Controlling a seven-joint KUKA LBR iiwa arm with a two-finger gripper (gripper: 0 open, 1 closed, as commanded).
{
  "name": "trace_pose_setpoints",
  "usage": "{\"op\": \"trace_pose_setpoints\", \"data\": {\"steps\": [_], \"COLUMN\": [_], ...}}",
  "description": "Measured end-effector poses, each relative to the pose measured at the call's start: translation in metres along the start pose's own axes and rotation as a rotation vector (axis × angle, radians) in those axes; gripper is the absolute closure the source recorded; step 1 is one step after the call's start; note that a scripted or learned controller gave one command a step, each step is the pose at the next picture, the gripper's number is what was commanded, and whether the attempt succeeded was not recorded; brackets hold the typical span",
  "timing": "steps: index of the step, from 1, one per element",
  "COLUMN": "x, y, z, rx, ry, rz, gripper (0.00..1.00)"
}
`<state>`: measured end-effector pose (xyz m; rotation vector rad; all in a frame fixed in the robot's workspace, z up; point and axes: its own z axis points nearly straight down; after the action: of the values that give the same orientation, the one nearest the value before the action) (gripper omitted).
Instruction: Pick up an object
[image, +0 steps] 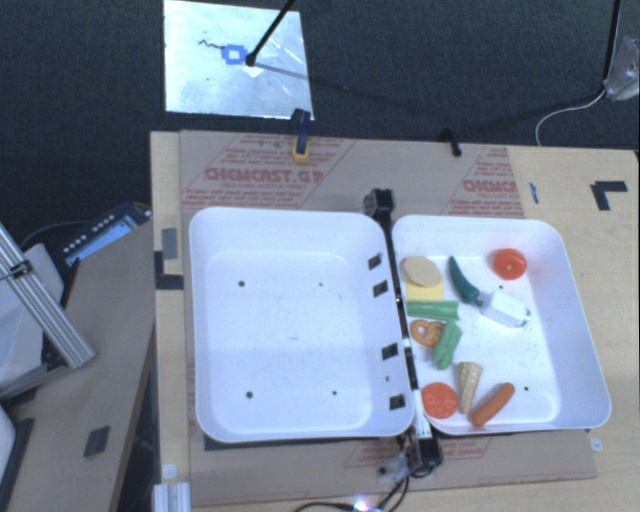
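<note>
The right bin (575, 300) holds several toy food items. A tan bread slice (421, 271) lies on a yellow cheese piece (424, 291) near the bin's left wall. Beside them lie a green-handled knife with a white blade (480, 293) and a red tomato (509, 263). Lower down are a green bean pod (432, 310), a pretzel (427, 331), a green pickle (447, 344), an ice-cream cone (468, 384), a red tomato slice (439, 400) and a sausage (492, 404).
The left bin (290, 325) sits beside the right one, joined along a black clipped seam (395, 310). Both rest on a cardboard sheet (330, 170) on the wooden bench. A metal plate (237, 58) lies on the dark floor beyond.
</note>
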<state>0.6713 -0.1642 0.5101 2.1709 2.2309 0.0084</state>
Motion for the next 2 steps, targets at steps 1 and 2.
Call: {"op": "trace_pose_setpoints", "data": {"steps": [1,2], "x": [0.000,0.001], "y": [0.001,0.001], "z": [-0.012,-0.024], "rx": [-0.003,-0.007], "ry": [-0.003,-0.006], "rz": [-0.004,-0.009], "gripper": [1.00,1.00]}}
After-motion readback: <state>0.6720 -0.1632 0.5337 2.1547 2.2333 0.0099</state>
